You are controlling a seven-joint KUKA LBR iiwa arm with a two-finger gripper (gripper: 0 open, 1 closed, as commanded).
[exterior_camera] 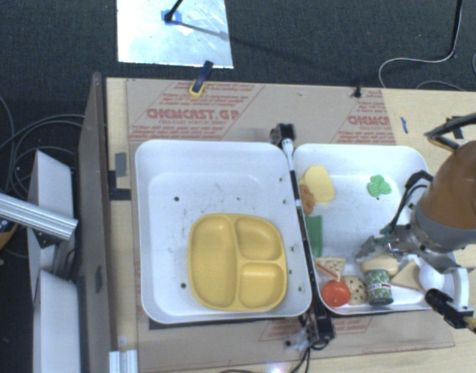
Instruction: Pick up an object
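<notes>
Objects crowd our right bin point(355, 162), the left bin point(215, 162) carrying a yellow divided plate point(238, 261). We see the arm point(456, 200) low over the front right corner, jaws point(387, 249) just above a small green-labelled jar point(379, 280) lying toward the front; their opening we cannot tell. Red tomato point(336, 292) sits left.

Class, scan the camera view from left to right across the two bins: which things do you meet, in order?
Yellow divided plate → green block → red tomato → green-labelled can → grey arm with orange band.
</notes>
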